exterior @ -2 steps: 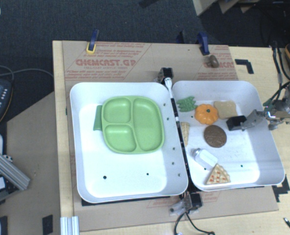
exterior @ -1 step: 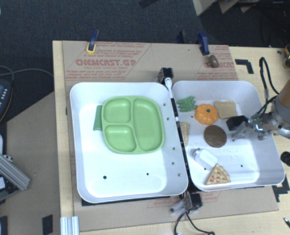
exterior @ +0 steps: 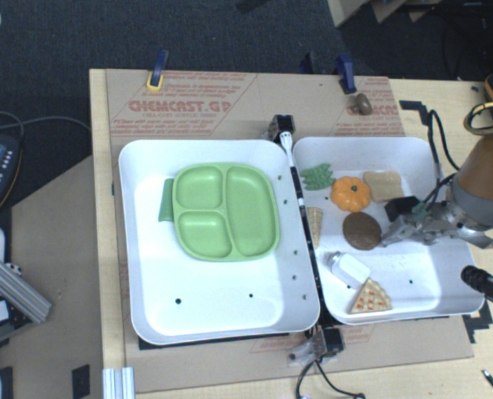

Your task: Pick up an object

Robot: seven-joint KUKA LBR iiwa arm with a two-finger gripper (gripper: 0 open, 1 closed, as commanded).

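Pincer (exterior: 398, 223): low in right white bin (exterior: 412, 293), beside round brown object (exterior: 362, 230); finger state indeterminable. Nothing lifted yet.

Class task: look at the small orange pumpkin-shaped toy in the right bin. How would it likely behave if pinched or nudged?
The small orange pumpkin-shaped toy is rounded, so a nudge would probably roll it, perhaps into the brown round object beside it. Its smooth-looking, curved sides may slip out of a pinch. Being small, it is probably light, though the picture cannot confirm that.
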